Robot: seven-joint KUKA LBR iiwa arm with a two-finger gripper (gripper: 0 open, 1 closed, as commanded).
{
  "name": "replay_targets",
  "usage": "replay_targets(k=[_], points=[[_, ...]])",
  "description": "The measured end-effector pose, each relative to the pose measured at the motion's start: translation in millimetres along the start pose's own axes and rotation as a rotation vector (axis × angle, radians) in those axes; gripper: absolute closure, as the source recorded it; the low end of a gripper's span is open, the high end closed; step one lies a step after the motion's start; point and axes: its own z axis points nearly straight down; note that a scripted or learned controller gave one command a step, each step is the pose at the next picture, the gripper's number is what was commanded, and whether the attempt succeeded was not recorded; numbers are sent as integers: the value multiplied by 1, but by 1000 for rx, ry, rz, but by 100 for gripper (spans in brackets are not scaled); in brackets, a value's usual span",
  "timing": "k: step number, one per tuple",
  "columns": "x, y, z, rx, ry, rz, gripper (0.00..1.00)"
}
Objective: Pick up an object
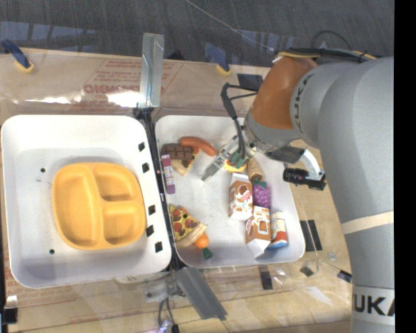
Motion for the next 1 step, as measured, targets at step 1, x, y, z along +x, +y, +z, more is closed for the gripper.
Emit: replay_targets(k=[1], points=[[53, -58, 1, 1, 4, -38, 0]])
